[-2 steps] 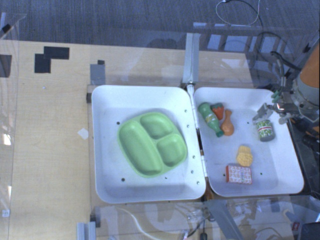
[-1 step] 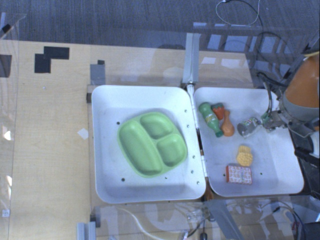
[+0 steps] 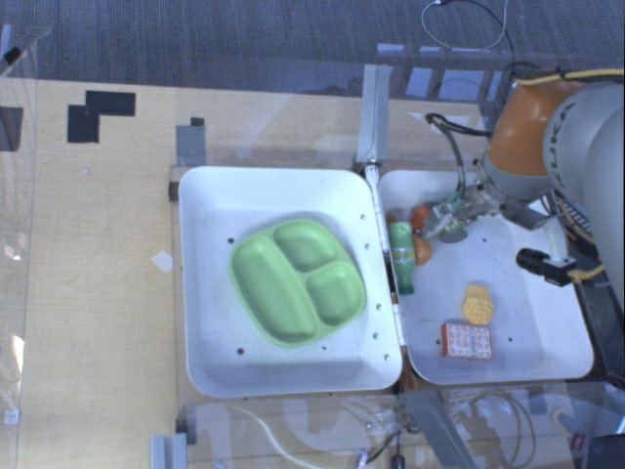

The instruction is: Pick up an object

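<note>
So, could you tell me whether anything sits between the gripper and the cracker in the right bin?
Nothing visible does. The gripper is over the right bin's upper left, by the orange ball and green bottle. The cracker lies lower right of it on bare bin floor, with the red box beyond it.

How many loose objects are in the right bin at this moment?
4, possibly more. A green bottle lies along the left wall, an orange-red piece sits beside it under the claw, and a yellow cracker and red packet lie nearer the front. The arm could hide others.
</note>
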Controlling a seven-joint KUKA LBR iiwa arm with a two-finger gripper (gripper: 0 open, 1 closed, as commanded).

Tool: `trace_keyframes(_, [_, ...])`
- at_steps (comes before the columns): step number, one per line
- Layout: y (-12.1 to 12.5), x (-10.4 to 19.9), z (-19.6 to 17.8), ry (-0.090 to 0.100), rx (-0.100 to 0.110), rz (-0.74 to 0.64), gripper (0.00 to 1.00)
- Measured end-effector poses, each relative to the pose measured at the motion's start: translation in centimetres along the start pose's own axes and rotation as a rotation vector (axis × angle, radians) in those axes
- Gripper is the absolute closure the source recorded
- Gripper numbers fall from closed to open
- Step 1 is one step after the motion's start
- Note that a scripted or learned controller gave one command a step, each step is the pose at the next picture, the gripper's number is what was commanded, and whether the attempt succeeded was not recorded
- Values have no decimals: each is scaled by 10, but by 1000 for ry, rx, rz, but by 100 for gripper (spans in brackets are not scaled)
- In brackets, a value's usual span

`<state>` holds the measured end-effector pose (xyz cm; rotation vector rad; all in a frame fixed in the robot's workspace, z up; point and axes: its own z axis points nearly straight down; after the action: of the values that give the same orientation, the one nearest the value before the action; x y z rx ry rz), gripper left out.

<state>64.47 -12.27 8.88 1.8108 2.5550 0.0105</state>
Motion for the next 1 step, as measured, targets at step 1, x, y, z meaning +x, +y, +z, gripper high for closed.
trace_keyframes(1, [3, 0, -13, -4, -7, -4, 100])
